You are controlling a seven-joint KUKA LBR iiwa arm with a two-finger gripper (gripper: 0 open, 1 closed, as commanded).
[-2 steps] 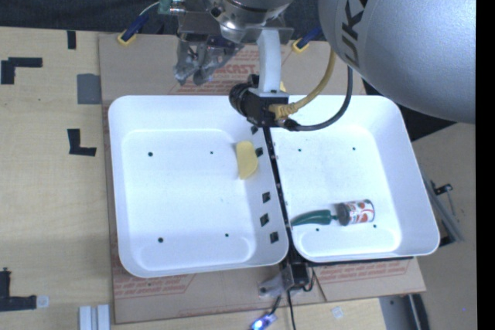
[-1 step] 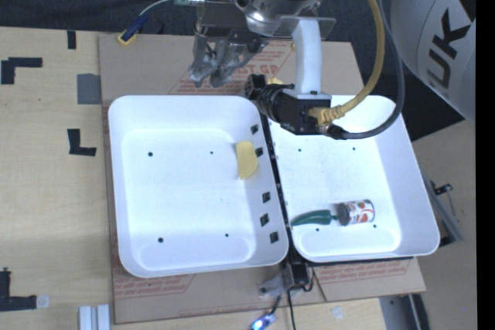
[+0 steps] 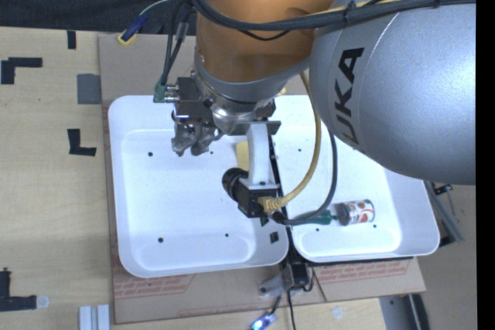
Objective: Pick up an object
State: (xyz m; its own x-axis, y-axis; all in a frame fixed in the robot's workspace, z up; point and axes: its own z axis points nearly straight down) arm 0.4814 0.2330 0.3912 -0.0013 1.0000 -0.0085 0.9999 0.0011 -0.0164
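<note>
White bins sit side by side on the counter: the pincer [image 3: 193,141] hangs over the left bin [image 3: 155,189], its state impossible to tell, while a small red-and-white can [image 3: 355,212] lies in the right bin [image 3: 402,236].

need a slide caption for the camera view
Arm's gripper low over the left white bin; a small can lies in the right bin.

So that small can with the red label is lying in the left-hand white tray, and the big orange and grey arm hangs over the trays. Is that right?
Not quite. In the camera view, the small can with the red label is lying in the right-hand white tray, near its front edge, not the left-hand one. The rest holds: the big orange and grey arm does hang over the trays.
</note>
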